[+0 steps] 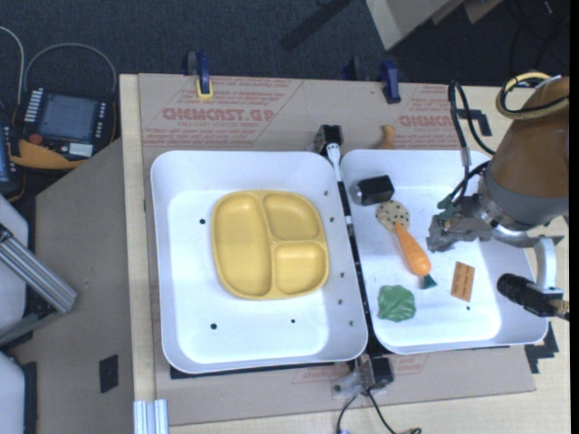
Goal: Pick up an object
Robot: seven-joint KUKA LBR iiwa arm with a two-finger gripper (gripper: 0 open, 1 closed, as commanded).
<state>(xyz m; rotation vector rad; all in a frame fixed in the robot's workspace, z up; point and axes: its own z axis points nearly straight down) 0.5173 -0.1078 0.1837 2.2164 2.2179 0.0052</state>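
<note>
My claw (pixel 450 229) hangs over the right bin (pixel 479 333), right of centre in the frame, with nothing seen in it; whether it is spread or closed I cannot tell. I judge this the approach step. The carrot (pixel 412 250) lies just to its left, the wafer (pixel 462 280) just below. Next I must centre over one piece and go down

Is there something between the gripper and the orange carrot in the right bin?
Nothing visible. The gripper hovers just right of the orange plastic carrot in the right white bin, with bare bin floor between them.
</note>
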